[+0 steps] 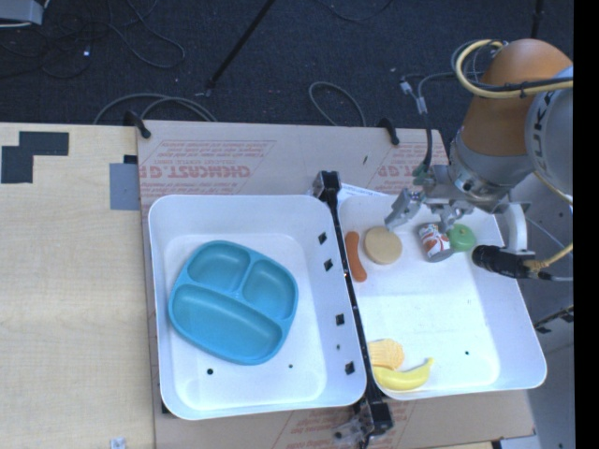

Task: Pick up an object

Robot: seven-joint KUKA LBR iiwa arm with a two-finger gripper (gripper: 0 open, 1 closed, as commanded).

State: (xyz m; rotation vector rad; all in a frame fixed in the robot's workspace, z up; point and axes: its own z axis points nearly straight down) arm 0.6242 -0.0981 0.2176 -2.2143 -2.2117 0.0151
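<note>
Backdrop: dark floor with loose cables lies beyond the table (pixel 65 279), whose pale wood carries a cardboard sheet (pixel 234 162) under both bins.
Landmark: the black divider (pixel 339 288) where the two bins meet; every place below is told from it.
Left bin (pixel 187 215): left of the divider, holding a blue sectioned plate (pixel 232 299) near its middle; bare white floor lies all round the plate.
Orange stick (pixel 355 255): just right of the divider, lying along it; a descent here risks striking the divider or the bin wall.
Tan round disc (pixel 382 245): just right of the stick, nearly touching it; it looks flat and low, so fingers may slide over it.
Yellow pieces (pixel 398 365): right of the divider at its near end, a banana shape and a round slice pressed together against the near rim; little clearance there.
Right bin (pixel 505 344): its middle is bare, the best open room.
Can and green thing (pixel 445 239): further right of the divider, at the far end, side by side and touching; closing on one may shove the other.
Pincer (pixel 432 215): directly above the can, released, holding nothing; its spread fingers crowd the far wall.
</note>
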